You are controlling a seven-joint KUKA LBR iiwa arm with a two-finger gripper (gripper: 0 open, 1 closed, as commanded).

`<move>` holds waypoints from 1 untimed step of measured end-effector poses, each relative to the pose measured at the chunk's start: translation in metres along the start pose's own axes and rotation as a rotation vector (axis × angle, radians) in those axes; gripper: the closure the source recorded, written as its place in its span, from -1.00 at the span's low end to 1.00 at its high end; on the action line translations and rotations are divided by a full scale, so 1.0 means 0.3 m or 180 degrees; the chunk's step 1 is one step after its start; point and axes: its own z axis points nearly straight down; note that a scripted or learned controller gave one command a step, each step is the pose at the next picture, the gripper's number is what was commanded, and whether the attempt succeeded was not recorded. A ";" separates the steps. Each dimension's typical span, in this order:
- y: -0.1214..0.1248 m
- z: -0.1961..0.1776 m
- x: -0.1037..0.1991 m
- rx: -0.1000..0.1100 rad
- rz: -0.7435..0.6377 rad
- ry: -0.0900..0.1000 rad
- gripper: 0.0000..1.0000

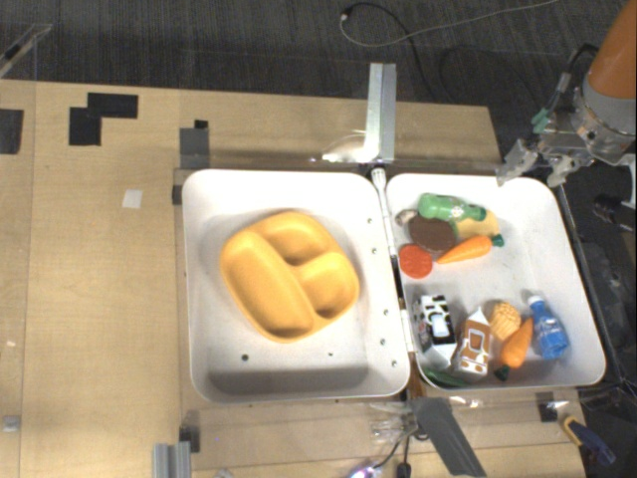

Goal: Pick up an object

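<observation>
My gripper (pixel 537 165) hangs over the far rim of the right bin (pixel 557 257), near its back right corner, with its fingers spread and nothing between them. Below it in that bin lie a green bottle (pixel 450 207), a brown disc (pixel 431 233), a carrot (pixel 465 250) and a red disc (pixel 416 261). Along the near side are a black-and-white toy (pixel 435 318), a brown carton (pixel 475 346), a yellow waffle-like piece (pixel 506 317), a second orange carrot (pixel 518 345) and a blue bottle (pixel 547 331).
The left bin (pixel 209 357) holds a large yellow divided dish (pixel 289 272). A metal post (pixel 381 113) rises behind the divider between the bins. A cable (pixel 448 28) runs across the dark floor behind the bench.
</observation>
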 end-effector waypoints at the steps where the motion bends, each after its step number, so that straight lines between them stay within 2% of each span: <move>1: 0.021 0.464 0.018 -0.0008 -0.0111 -0.0003 -1.00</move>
